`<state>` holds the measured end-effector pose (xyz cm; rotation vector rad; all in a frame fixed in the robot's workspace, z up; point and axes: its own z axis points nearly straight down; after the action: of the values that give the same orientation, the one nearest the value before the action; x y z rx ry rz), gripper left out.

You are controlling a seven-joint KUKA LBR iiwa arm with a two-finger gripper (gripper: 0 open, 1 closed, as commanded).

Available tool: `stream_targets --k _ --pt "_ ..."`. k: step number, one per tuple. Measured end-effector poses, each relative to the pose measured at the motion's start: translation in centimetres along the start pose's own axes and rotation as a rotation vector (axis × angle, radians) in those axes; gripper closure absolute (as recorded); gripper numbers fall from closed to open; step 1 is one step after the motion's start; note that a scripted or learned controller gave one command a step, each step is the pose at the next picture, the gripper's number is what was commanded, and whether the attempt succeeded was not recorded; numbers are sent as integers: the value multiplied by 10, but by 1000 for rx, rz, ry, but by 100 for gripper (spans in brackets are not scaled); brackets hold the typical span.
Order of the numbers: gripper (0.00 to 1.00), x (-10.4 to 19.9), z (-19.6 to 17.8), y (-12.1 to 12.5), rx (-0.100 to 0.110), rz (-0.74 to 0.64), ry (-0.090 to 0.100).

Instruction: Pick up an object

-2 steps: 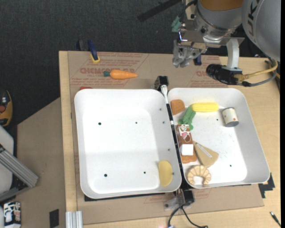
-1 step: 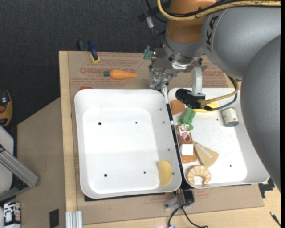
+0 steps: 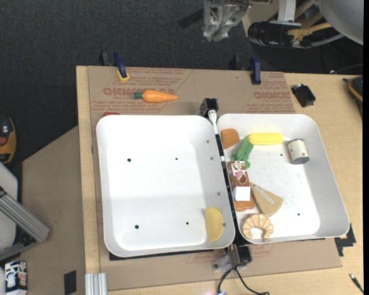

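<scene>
Two bins: white, shallow, side by side on a cardboard-covered bench (image 3: 86, 173).
Left bin (image 3: 155, 184): one pale yellow potato-like piece (image 3: 214, 223) at its near right corner.
Right bin (image 3: 311, 190): corn cob (image 3: 264, 138), green vegetable (image 3: 243, 151), brown bread piece (image 3: 229, 137), metal can (image 3: 297, 151), small printed box (image 3: 238, 172), tan wedge (image 3: 268, 200), croissant (image 3: 258, 226).
Outside bins: carrot (image 3: 157, 97) on the cardboard beyond the left bin.
Gripper (image 3: 219, 26): at the top edge, well apart from both bins; finger state cannot be told.

Gripper (image 3: 219, 27) raised well beyond the far edge of the bench (image 3: 190, 78), fingers pointing downward. Grey arm (image 3: 346, 14) enters at the upper right corner, likewise beyond the bench.
</scene>
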<state>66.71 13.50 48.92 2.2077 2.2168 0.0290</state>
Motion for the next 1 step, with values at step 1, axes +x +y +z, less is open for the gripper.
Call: stream_targets --k 1 --pt "100 68 158 -9 37 -3 -5"
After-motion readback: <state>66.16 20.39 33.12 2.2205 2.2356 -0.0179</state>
